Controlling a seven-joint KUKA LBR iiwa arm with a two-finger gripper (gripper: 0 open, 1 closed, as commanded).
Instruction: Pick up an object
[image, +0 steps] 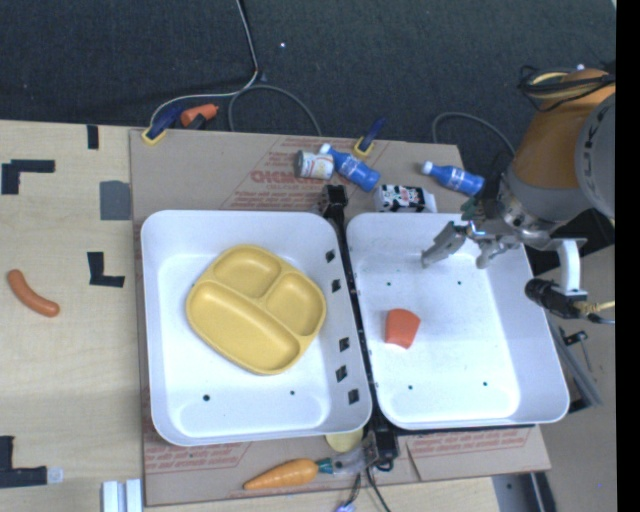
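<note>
1. Wooden table (60, 230) carries two white bins side by side; the right bin (500, 400) is my landmark.
2. One orange-red block (402, 327) lies alone near that bin's middle, left of centre.
3. It looks small, light and probably soft; gripping across its short sides seems best.
4. One hand (461, 245) hovers over the bin's upper edge, fingers spread, holding nothing.

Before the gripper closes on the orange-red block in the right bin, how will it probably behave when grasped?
The orange-red block looks small and solid, so probably stiff and light. Its top edge seems rounded, so it may slip or twist between fingers. It lies alone on the smooth right bin floor, so a push would likely slide it.
</note>
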